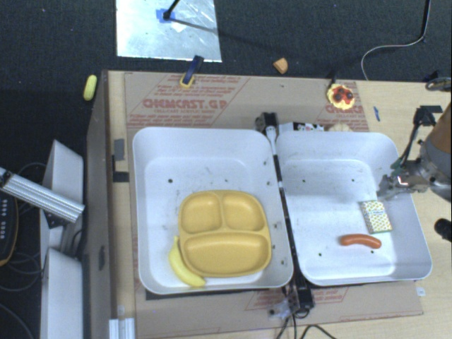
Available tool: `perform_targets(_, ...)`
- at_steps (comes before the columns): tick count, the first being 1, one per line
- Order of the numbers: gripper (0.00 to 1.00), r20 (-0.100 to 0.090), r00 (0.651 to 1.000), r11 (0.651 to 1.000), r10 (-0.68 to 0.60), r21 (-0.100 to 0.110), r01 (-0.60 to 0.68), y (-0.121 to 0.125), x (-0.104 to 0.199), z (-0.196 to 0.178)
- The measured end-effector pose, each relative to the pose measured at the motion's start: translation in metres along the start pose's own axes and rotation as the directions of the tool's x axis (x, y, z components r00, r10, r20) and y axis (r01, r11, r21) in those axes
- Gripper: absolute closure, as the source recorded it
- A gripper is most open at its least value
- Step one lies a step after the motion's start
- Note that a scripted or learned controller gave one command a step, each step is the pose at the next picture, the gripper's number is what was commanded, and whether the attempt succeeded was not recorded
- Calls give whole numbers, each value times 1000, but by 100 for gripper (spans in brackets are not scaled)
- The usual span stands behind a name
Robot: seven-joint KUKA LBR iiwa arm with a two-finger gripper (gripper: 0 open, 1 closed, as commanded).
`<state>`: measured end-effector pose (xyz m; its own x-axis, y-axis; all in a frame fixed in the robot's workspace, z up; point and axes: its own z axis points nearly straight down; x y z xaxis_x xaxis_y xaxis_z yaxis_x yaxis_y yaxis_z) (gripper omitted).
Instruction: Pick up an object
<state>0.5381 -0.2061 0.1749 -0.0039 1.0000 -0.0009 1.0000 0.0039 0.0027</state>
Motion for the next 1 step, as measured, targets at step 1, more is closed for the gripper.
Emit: perform_targets(1, 100, 0, 1000, 1000, 0, -1, 0, 33, 0, -16)
